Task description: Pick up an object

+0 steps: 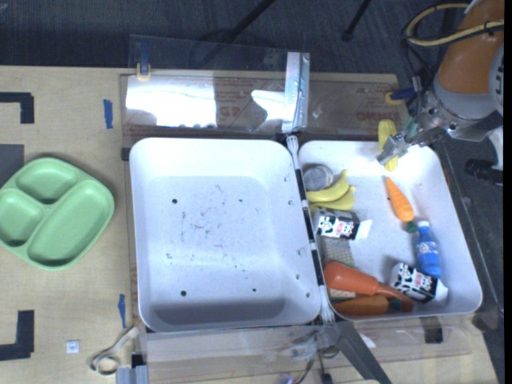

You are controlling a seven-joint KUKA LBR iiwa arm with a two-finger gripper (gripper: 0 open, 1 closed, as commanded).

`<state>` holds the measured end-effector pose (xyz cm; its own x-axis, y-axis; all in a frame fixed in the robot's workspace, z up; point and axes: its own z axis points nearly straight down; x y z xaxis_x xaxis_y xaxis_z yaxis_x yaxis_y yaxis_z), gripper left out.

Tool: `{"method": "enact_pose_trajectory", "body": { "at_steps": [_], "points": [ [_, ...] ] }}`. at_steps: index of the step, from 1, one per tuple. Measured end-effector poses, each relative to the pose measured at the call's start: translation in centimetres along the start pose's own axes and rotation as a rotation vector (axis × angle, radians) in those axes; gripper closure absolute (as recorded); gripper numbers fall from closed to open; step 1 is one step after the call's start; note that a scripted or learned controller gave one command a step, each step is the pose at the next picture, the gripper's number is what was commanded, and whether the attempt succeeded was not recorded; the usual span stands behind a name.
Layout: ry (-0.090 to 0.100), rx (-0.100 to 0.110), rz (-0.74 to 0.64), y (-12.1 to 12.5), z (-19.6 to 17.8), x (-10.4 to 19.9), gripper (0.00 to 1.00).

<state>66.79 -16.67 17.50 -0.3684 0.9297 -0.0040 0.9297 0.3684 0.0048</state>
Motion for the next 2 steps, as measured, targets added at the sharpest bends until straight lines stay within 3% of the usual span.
{"method": "enact_pose_trajectory", "body": {
  "at_steps": [1,2],
  "points": [
    [0.004,0.006,0.295,1.0,0.1,4.6,1.0],
    [0.001,0.002,0.261,0.9,-0.4,2.2,1.0]
  ]
}}
